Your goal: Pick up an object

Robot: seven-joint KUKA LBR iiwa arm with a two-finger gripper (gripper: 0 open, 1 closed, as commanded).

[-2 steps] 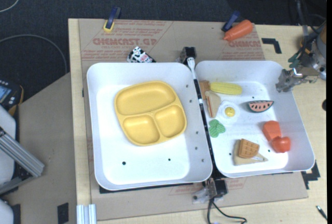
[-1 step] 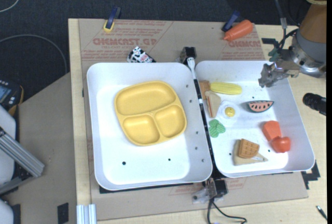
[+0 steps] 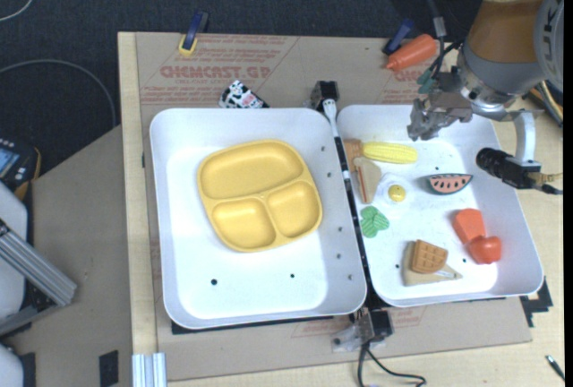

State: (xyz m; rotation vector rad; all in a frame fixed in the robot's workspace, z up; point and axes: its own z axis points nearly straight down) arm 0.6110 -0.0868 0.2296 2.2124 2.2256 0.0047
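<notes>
Two bins are sitting side by side on the counter. The left bin, filling the middle left of the frame, is carrying a yellow tray with three compartments. The right bin is carrying the toy food: a sandwich wedge and a green leaf along its left wall, corn above them, an egg at the centre, a waffle toward the lower edge, a watermelon slice to the right of the egg, and a red pepper at the lower right.

The arm is reaching in from the upper right, and the gripper is hanging over the upper part of the right bin, just right of the corn's tip. Nothing is lying between its fingers; whether they are spread or closed I cannot tell, as they are reading as one dark clump.

The step in hand looks like the approach: the gripper is poised above the food and nothing is lifted yet. The corn seems the likeliest target. The next move is calling for a shift left over the cob, then a straight descent with fingers straddling its narrow width.
</notes>
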